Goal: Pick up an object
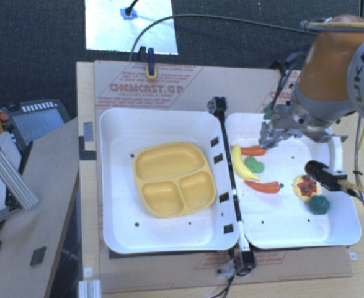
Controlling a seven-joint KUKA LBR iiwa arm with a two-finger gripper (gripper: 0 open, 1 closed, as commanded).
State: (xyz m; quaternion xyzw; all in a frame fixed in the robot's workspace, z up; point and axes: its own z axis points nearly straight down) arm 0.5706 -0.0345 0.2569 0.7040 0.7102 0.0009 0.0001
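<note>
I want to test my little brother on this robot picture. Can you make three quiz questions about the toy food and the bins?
1. True or false: the yellow tray lies in the left bin.
2. Which toy lies closest to the divider between the bins? A) banana B) teal ball C) pizza slice
3. Fill in: the gripper hovers over the ____ bin, near the small orange carrot.

Key: 1 true. 2 A. 3 right.
</note>
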